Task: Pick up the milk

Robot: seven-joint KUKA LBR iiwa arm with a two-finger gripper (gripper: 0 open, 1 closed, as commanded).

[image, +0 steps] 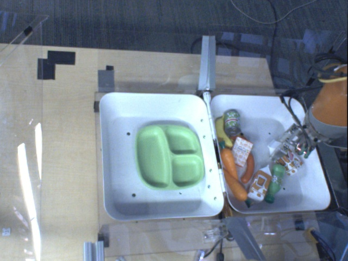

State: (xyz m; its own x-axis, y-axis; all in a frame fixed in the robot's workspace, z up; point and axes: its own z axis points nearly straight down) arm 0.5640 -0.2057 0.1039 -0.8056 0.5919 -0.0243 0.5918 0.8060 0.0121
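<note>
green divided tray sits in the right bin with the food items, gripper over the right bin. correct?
Not quite. The camera view shows the green divided tray in the left bin; the food items are in the right bin, and the gripper is over that one.

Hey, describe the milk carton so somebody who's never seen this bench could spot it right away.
Look in the right-hand white bin, at its near edge. The milk carton lies there between an orange carrot on its left and a green bottle on its right. It is the small boxy white pack with orange print, unlike its rounded neighbours.
</note>
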